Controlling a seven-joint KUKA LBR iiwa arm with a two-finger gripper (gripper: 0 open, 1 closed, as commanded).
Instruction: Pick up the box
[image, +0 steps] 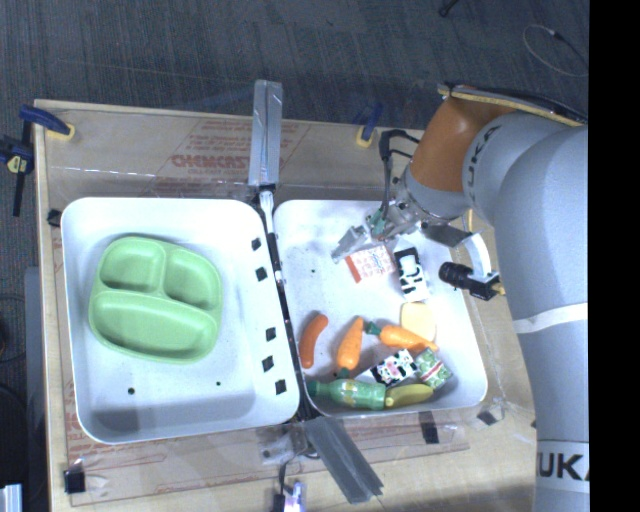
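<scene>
From my seat at the console I work outward from the right bin (290, 300), my landmark throughout. Along its near wall lie a green bottle (348, 393) and a yellow-green piece (412, 394) end to end, with a small cow-patterned carton (397, 368) and a red-and-green packet (434, 370) just behind them. A little farther in, two carrots (349, 344) sit side by side with an orange one (405, 337) angled toward the bin's right wall, a red sausage-like piece (313, 339) lies nearer the left wall, and a pale yellow block (419, 321) rests by the right wall. Beyond those, toward the bin's far half, the box (370, 263), red and white, lies flat on the floor, and a black-and-white carton (410, 274) stands just to its right. The gripper (372, 230) hangs directly above the box's far edge, close to it or touching it; I cannot tell how far the jaws stand apart, and I see nothing between them. The grey arm (540, 220) with its orange band (445, 150) comes over the bin's far right corner. Left of this bin, sharing the centre divider, sits the left bin (80, 400) with a green sectioned tray (157, 295) inside. Both rest on the worktop (150, 150), with blue clamps (45, 122) at its far left corner.
</scene>
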